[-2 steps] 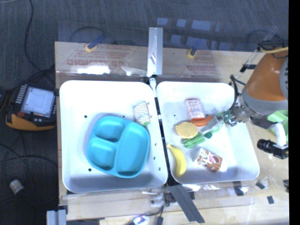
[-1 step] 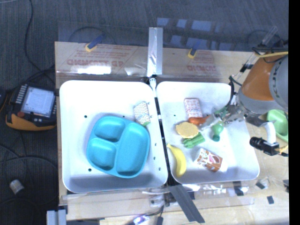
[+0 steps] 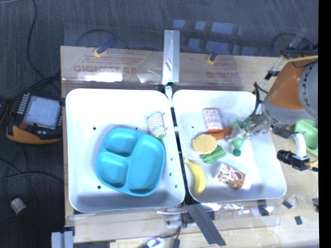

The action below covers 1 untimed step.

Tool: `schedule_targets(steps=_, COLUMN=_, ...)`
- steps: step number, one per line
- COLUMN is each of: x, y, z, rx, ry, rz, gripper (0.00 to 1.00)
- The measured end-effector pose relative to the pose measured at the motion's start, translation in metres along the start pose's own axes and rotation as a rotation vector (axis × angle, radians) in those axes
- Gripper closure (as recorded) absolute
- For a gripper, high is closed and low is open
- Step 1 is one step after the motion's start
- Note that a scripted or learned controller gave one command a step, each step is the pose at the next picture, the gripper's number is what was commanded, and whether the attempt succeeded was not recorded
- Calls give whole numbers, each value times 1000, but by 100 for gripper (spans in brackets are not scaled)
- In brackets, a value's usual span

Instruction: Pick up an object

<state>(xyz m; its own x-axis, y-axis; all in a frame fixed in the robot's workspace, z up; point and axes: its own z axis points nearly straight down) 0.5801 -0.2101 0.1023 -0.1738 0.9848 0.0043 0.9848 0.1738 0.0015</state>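
No label is reading clearly on the pink packet [image 3: 212, 119] lying near the right bin's [image 3: 269, 187] far edge; the pincer [image 3: 243, 130] is hovering beside it, its opening impossible to tell.

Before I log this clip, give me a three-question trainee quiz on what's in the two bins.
1. True or false: the blue divided plate lies in the left bin.
2. Which item lies nearest the right bin's front-left corner? A) banana B) carrot C) small carton
3. Fill in: the end effector is over the ___ bin.

Key: 1 true; 2 A; 3 right.
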Motion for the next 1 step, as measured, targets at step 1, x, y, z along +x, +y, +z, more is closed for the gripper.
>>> schedule_targets(steps=1, x=19, y=-15, z=-111, rx=3, ry=-7, rz=201, gripper=100)
